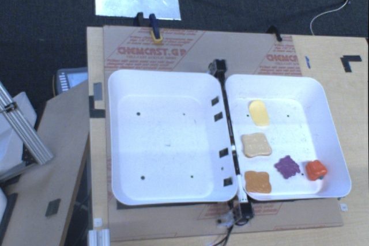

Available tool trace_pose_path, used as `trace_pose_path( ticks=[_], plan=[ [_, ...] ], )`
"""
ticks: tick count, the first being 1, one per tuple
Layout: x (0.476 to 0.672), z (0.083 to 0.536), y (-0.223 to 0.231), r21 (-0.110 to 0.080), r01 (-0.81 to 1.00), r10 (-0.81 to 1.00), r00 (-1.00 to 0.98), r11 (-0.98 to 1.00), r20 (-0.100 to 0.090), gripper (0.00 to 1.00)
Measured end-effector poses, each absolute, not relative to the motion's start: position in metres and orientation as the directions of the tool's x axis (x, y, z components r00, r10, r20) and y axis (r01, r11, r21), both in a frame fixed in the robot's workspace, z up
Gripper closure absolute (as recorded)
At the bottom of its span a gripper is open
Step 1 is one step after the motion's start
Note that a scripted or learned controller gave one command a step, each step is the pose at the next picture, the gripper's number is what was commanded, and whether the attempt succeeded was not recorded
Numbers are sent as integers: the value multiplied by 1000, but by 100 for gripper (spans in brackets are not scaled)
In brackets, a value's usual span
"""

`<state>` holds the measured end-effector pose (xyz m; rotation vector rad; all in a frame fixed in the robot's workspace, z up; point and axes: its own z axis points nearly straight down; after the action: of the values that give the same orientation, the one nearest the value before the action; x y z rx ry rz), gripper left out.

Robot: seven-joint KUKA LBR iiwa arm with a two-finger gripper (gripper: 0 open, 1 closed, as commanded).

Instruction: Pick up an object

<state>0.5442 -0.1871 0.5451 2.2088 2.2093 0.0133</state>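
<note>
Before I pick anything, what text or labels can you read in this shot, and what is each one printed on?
"CHEMCAST GP", red print on the brown sheet under the bins, left of centre.
"CHEMCAST", the same red print again on that sheet's right, cut off by the right bin.
Further red print along the sheet's front edge: too blurred to read.

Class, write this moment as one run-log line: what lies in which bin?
right bin: yellow piece, tan piece, orange piece, purple piece, red piece | pick not yet done
</note>
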Motion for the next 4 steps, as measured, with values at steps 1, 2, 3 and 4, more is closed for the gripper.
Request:
trace_pose_path(
  ticks=[1,2,3,4],
  plan=[
    [547,547,-186,9,1000,1000,-7,7,-4,100],
    [546,477,-109,-4,1000,1000,-12,12,3,100],
    [528,474,-59,2,1000,1000,-9,9,1,100],
    [495,468,55,2,1000,1000,-16,16,3,100]
  ],
)
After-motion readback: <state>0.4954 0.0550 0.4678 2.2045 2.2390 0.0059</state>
